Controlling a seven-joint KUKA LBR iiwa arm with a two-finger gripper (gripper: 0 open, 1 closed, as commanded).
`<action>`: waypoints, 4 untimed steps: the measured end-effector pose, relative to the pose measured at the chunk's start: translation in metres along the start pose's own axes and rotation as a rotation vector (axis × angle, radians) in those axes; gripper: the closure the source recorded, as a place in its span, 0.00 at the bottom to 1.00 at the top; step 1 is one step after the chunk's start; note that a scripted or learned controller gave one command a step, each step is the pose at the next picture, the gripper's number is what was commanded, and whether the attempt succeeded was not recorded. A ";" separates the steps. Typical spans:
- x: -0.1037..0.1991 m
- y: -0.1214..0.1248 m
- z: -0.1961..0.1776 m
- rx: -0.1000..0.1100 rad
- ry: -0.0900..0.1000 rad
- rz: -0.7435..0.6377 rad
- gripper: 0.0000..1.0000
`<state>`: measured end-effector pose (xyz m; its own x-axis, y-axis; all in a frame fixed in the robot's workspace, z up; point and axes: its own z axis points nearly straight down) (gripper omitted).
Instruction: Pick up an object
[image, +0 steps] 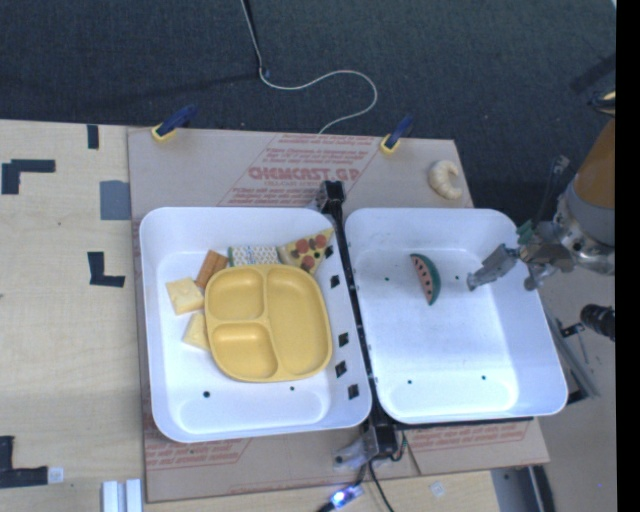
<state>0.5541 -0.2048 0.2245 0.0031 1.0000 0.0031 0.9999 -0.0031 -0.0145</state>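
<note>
Approach is the step in hand: the gripper (484, 273) hovers over the right bin (500, 390), to the right of the watermelon slice (426, 277) and apart from it. Whether the gripper is spread or pressed together cannot be told; nothing shows in it. Next comes a shift left and a descent onto the slice.

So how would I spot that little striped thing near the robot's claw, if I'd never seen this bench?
Find the right-hand white bin, the one nearer the arm. In its upper half lies a toy watermelon slice, a small red wedge with a green rind, just left of the gripper. It lies alone, while the other toy foods crowd round the yellow plate in the left bin.
</note>
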 end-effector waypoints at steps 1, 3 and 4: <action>0.001 0.003 -0.008 -0.013 -0.003 -0.004 0.00; 0.002 0.003 0.101 -0.009 -0.002 -0.005 0.00; 0.002 0.004 0.142 -0.013 -0.004 -0.005 0.00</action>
<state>0.5560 -0.2020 0.0826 -0.0020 1.0000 -0.0013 1.0000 0.0020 -0.0013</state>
